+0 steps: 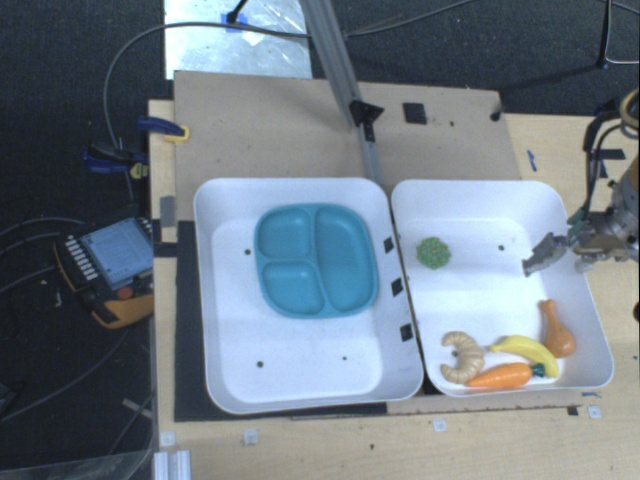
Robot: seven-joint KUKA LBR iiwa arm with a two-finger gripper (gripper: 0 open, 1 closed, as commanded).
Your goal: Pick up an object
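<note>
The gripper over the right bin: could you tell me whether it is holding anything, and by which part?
Nothing is held. The gripper hangs over bare floor of the right bin, apart from the broccoli and the chicken drumstick.

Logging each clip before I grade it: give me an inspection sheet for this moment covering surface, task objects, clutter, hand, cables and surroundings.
Surface: tan bench bearing the left bin and the right bin, side by side.
Task objects: in the right bin, green ball near the left wall; croissant, banana, carrot and drumstick bunched in the near right corner.
Clutter: blue divided plate in the left bin.
Hand: hand over the right bin's right side, nothing seen between its fingers; open or shut unclear.
Cables: black cable on the floor behind the bench.
Surroundings: dark carpet; controller and clamps left of the bench.
</note>
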